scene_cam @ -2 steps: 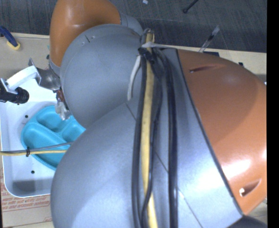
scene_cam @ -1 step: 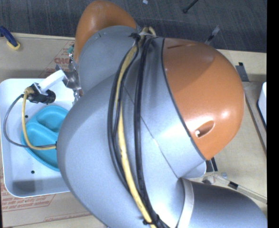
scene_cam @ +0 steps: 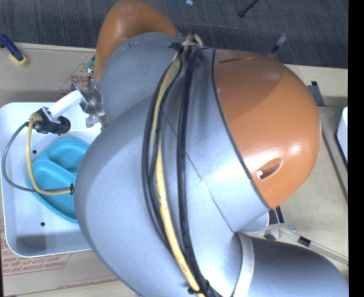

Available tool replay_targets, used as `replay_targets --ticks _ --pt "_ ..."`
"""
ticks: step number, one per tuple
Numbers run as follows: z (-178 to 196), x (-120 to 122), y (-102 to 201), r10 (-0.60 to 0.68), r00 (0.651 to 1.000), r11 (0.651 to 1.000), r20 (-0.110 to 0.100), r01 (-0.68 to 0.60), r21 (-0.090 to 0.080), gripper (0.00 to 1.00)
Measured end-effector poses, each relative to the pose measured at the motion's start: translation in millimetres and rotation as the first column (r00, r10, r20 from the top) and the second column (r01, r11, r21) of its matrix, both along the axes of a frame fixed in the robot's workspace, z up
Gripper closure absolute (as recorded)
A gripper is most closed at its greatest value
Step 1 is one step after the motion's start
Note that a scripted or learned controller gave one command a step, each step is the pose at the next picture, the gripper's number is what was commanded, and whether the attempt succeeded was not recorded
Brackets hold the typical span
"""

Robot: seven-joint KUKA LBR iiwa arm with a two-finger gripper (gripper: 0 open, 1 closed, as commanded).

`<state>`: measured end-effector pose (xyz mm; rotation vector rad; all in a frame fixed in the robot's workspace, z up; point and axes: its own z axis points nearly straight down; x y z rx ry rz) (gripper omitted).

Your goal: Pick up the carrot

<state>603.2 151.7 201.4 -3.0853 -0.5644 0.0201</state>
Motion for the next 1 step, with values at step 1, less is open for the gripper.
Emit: replay_targets --ticks 1 --pt "3.6 -69.5 -3.4 0.136 0.991 0.991 0.000 -0.136 0.003 0.00"
